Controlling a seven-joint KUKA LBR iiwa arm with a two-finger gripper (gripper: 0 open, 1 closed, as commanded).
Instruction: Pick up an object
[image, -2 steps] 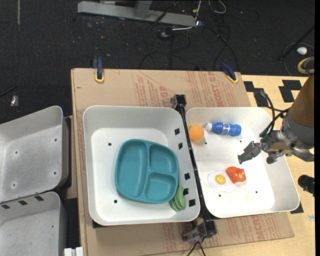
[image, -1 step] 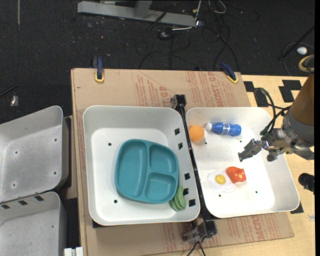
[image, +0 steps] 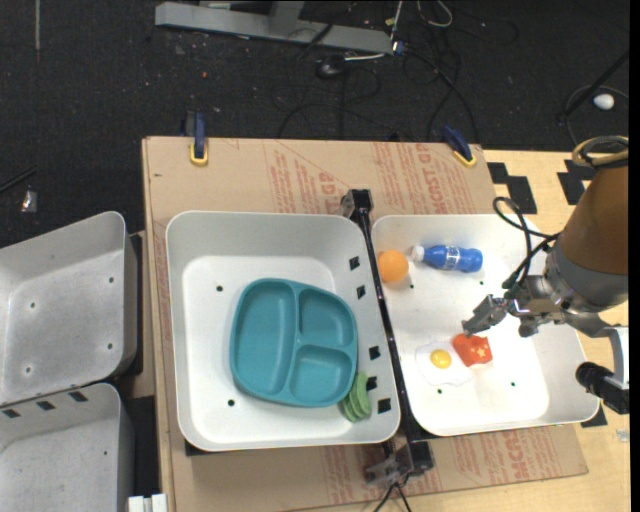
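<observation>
1. Camera view, right side of the frame: the gripper (image: 490, 318) hovers low over the right bin (image: 530, 405), just above the red block (image: 474, 349); whether it is spread or pressed together I cannot tell.
2. Likely target, I judge: that red block, at the bin's lower middle, just right of the fried egg toy (image: 442, 361).
3. Centre over the block and descend straight, keeping clear of the egg.
4. Further up the frame lie the orange ball (image: 393, 266) and the blue bottle (image: 450, 258), well apart.
5. At frame centre, the left bin (image: 200, 250) holds a teal divided plate (image: 294, 342).
</observation>
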